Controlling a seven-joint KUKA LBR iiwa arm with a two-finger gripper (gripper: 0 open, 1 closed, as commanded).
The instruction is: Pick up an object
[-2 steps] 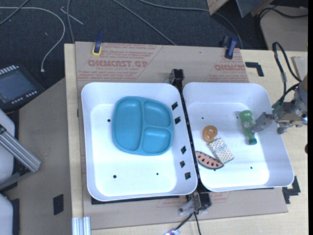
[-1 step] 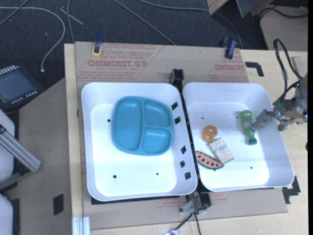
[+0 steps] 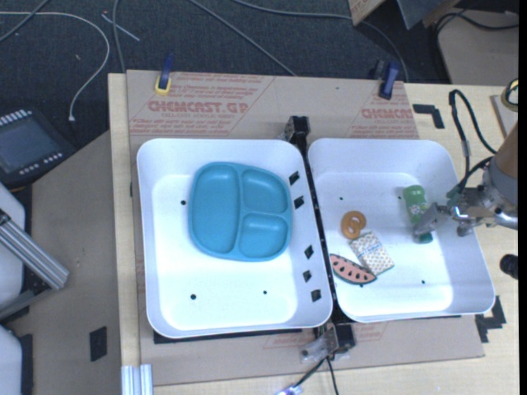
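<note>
My tool (image 3: 428, 220) is low in the right bin (image 3: 436, 159), near its right wall, with my arm (image 3: 502, 188) reaching in from the right. The tip is right beside a green object (image 3: 413, 202), apparently touching its lower end. I cannot tell how far open the tool is, nor whether anything is between its fingers.

Left of the green object, near the bin's middle: a small brown ring (image 3: 354, 224). Just below the ring, a patterned square packet (image 3: 373, 253), tilted. Touching the packet's lower left edge, a watermelon slice (image 3: 352, 270), lying flat.

Left bin (image 3: 165, 253): one blue divided plate (image 3: 240, 211), three compartments, flat, in the upper middle.

Both bins sit side by side on a cardboard sheet (image 3: 247, 93) on the tabletop (image 3: 115, 220), clamped at the far edge by a yellow-and-blue clamp (image 3: 165, 76) and a blue clamp (image 3: 388, 79).
</note>
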